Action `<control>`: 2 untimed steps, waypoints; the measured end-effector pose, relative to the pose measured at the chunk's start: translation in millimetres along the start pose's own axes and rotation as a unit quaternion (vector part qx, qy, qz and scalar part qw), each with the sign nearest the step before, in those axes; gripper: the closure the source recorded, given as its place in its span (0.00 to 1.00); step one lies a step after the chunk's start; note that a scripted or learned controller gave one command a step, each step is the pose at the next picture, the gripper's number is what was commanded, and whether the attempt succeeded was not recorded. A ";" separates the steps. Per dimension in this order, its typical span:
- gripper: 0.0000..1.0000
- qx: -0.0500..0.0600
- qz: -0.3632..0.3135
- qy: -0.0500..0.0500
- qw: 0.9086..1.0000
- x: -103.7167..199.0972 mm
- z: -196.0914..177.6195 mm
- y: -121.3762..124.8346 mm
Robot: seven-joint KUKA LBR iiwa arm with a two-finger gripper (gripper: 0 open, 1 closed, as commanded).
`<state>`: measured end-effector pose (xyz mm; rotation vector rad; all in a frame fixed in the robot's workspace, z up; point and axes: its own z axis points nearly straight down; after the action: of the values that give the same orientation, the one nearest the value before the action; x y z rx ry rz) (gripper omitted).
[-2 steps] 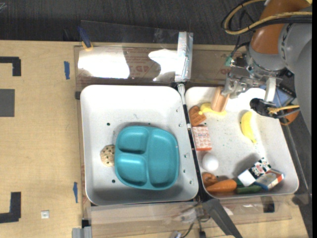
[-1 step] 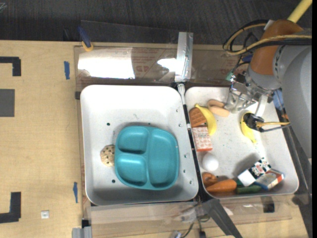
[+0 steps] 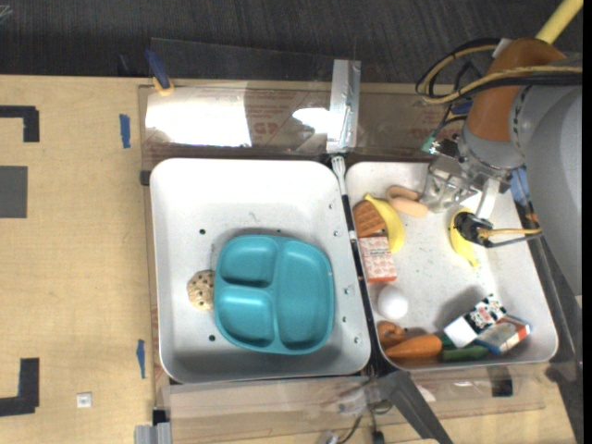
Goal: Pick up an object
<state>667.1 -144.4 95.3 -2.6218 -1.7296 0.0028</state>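
My worktop (image 3: 65, 248) is pale wood with black squares and blue tape marks; beyond it lies dark carpeted floor (image 3: 277, 7).

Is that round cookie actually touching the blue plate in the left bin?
Touching, it seems. In the camera view the cookie sits against the left rim of the blue plate, no white floor showing between them.

The gripper (image 3: 450, 191) hangs over the right bin (image 3: 546, 322), at its far end. Just left of the fingers lies a sausage (image 3: 408, 200), beyond it a banana (image 3: 392, 222) against a waffle (image 3: 369, 218). A second banana (image 3: 463, 235) lies just nearer than the fingers. Far left, the left bin (image 3: 176, 192) holds a divided plate (image 3: 275, 291) with a cookie (image 3: 200, 289) beside it.
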 end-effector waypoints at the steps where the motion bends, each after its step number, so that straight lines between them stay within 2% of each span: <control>1: 0.00 -0.001 0.085 0.001 0.996 24.5 -56.2 -9.8; 2: 0.00 0.003 -0.075 0.000 0.997 8.1 -68.1 -65.1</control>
<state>610.6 -111.3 163.4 -2.4817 -1.9173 0.0066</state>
